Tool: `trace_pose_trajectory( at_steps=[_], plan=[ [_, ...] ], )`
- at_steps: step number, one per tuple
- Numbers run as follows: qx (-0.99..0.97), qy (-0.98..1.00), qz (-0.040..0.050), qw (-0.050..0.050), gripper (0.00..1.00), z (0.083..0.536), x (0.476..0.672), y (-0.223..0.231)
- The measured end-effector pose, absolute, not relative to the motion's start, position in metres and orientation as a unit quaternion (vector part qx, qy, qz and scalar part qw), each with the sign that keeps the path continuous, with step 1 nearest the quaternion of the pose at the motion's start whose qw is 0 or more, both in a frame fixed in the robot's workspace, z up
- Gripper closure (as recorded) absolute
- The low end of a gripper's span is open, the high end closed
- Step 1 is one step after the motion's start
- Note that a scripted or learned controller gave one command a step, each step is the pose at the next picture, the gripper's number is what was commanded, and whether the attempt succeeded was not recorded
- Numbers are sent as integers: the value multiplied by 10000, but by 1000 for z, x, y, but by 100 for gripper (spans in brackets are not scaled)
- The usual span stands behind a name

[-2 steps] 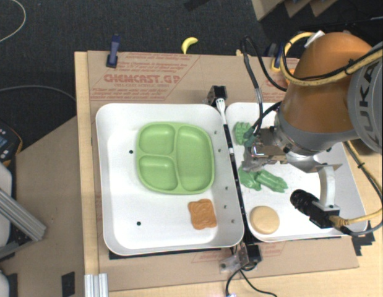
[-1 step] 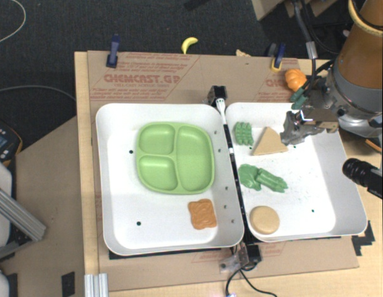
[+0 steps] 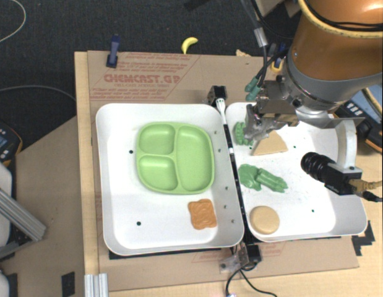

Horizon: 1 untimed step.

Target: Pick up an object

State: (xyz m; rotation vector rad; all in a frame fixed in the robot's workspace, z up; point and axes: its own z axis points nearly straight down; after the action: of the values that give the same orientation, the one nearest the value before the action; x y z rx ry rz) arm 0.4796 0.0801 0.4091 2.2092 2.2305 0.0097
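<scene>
The step in hand looks like the approach to a grasp. The gripper (image 3: 258,130) sits low at about 11 o'clock in the right bin (image 3: 330,218), right over a tan wedge (image 3: 270,146) and just beside a small green piece (image 3: 240,133) at its 9 o'clock. I judge one of these two to be the target. Its own body hides its tips, so I cannot tell how far open it is, or whether it touches or holds anything. Nothing looks lifted off the bin floor.

The next move calls for a firm close on one piece alone, then a straight lift clear of the bin wall. A larger green leafy toy (image 3: 263,179) lies near the bin's 8 o'clock, and a round biscuit (image 3: 264,219) at 7 o'clock, both apart from the gripper.
</scene>
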Motion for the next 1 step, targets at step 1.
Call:
trace_pose_trajectory(
  at_steps=[1],
  plan=[
    [7036, 7106, 26, 5, 100, 425, 479, 156]
  ],
)
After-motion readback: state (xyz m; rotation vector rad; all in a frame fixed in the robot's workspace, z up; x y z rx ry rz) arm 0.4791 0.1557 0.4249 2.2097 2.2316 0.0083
